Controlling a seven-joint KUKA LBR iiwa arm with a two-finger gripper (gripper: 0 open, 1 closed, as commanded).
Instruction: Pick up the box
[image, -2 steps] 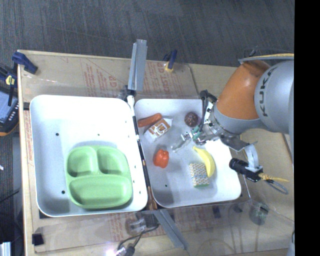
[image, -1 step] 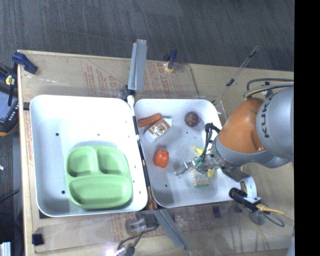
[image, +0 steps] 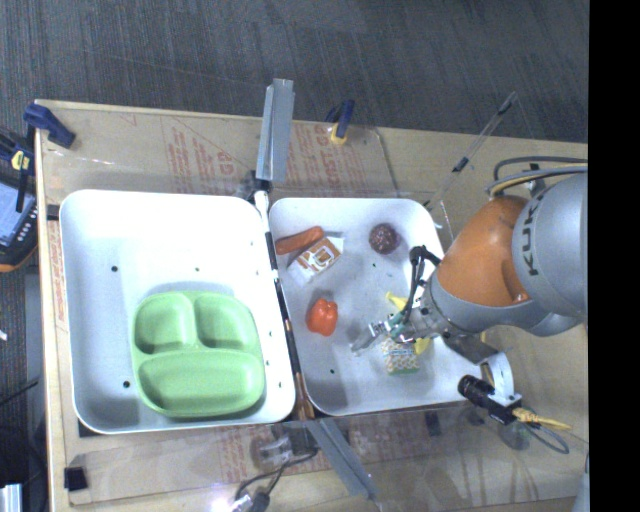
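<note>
The box (image: 317, 259) lies flat near the right bin's (image: 345, 398) far-left corner, touching the sausage (image: 299, 241) beside it. It looks like light, stiff cardboard, so a pinch across its short sides should do. The red pepper (image: 322, 316) sits nearer the middle. The gripper (image: 385, 331) hangs well apart from the box, low over a small mesh-patterned item (image: 402, 358); whether it's spread or closed, I can't tell.

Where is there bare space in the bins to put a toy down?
Left bin: bare floor above the green tray. Right bin: a bare strip along its near edge, below the red pepper. It is crowded near the gripper, and up by the sausage and box.
</note>
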